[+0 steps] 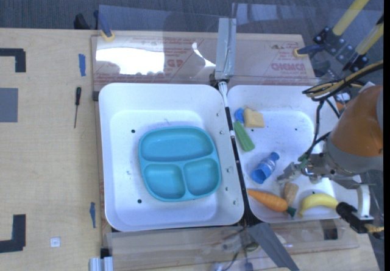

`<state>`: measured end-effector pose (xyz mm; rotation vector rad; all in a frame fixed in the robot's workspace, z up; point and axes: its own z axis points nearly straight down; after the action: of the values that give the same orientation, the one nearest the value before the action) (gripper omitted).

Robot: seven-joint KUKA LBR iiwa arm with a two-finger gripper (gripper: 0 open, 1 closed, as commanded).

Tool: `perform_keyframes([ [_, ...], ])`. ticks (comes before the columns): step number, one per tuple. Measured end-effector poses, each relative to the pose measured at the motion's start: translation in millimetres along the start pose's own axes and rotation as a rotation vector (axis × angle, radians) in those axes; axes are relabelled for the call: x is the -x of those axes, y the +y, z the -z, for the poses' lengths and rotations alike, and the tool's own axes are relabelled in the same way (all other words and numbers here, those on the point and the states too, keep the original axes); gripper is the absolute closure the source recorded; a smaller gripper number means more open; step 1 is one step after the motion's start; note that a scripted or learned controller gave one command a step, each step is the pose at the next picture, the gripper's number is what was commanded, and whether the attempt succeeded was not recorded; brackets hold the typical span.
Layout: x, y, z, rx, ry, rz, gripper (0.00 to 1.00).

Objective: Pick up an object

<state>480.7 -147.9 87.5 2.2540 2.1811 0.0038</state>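
My gripper [297,170] sits low in the right bin [286,100], fingers spread, nothing between them. Closest items: blue bottle [265,167] just left, cork-like piece [290,190], banana [318,203] and carrot [268,200] along the near edge. Left bin [116,105] has the teal divided plate [179,162].

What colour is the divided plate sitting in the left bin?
The three-compartment plastic plate is light turquoise blue, seen best in the overhead camera view, against the shallow white left bin.
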Motion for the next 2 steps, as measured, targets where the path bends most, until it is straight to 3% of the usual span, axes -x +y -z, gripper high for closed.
perform_keyframes([
  [1, -49.3, -2.9, 2.0, -0.007, 0.005, 0.154, 0.0],
  [2, -29.8, 0.4, 0.3, 0.002, 0.004, -0.11, 0.0],
])
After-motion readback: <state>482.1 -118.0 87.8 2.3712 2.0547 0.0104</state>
